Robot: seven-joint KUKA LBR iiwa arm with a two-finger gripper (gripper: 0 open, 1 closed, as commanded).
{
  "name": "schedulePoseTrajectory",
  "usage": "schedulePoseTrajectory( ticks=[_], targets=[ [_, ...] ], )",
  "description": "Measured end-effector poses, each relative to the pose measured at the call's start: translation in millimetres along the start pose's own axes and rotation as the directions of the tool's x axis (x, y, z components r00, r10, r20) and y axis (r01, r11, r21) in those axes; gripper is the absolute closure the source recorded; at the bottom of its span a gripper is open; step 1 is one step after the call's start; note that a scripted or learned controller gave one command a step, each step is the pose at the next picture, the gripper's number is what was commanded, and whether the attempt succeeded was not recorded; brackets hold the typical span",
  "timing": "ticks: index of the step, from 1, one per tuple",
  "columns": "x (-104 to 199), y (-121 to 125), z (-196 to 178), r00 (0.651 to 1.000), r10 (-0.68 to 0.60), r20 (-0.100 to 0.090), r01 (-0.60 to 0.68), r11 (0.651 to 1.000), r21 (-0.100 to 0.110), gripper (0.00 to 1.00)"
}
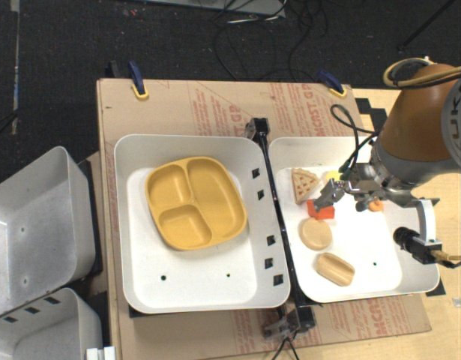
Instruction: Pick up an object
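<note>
My gripper (329, 194) reaches into the right bin (410, 280) from the right and hangs over its middle left. Directly below its tip lies a small red-orange block (321, 211); whether they touch is unclear. A triangular pizza-slice toy (303, 183) lies just left of the gripper. Nearer the front sit a round tan cookie (315, 235) and a tan bread roll (335, 268). A small yellow piece (330, 176) peeks out behind the gripper, and an orange bit (375, 207) shows under the wrist.
The left bin (140, 276) holds a yellow divided plate (195, 201). A black divider with clips (269, 201) runs between the bins. Cables (350, 137) loop off the arm at the right bin's back. Grey tubs (35, 216) stand off the bench's left.
</note>
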State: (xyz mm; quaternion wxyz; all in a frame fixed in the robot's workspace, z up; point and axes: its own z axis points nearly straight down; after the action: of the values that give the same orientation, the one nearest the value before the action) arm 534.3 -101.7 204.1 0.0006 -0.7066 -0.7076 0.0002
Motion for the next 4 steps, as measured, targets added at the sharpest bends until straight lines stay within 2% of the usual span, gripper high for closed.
schedulePoseTrajectory(
  ticks=[1,2,3,4],
  targets=[
    [1,-1,43,1.000,0.003,0.000,-0.003,1.000,0.003,0.00],
    [-5,4,102,1.000,0.004,0.000,-0.004,1.000,0.005,0.00],
    [-5,4,113,1.000,0.004,0.000,-0.004,1.000,0.002,0.00],
    [-5,4,102,1.000,0.005,0.000,-0.005,1.000,-0.001,1.00]
  ],
)
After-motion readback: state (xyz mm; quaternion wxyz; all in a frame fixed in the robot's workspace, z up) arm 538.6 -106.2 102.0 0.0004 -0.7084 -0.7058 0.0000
